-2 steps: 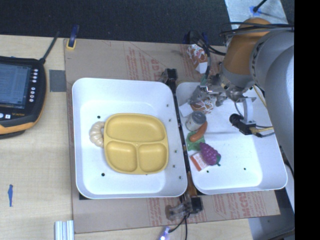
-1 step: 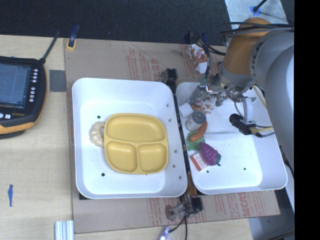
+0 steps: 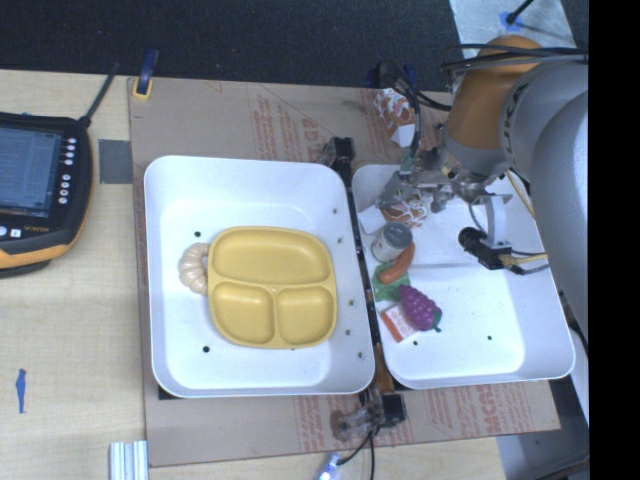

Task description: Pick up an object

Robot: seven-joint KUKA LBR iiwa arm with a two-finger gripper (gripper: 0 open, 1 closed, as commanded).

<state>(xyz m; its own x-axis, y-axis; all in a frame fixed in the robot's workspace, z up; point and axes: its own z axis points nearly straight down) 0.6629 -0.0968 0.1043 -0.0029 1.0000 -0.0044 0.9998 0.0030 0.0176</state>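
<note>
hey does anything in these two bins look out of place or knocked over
Nothing looks spilled or broken. One small oddity: a pale ridged object in the left bin is wedged partly under the edge of the yellow divided tray. In the right bin, the small items crowd its left side near the purple grapes.

Gripper [image 3: 428, 190] sits low over right bin [image 3: 500, 338] far-left corner, above a patterned packet [image 3: 403, 210]. Nearer: grey can [image 3: 391, 238], sausage [image 3: 396, 264], purple grapes [image 3: 420, 306]. Left bin [image 3: 170, 268] holds yellow divided tray [image 3: 270, 286].
</note>
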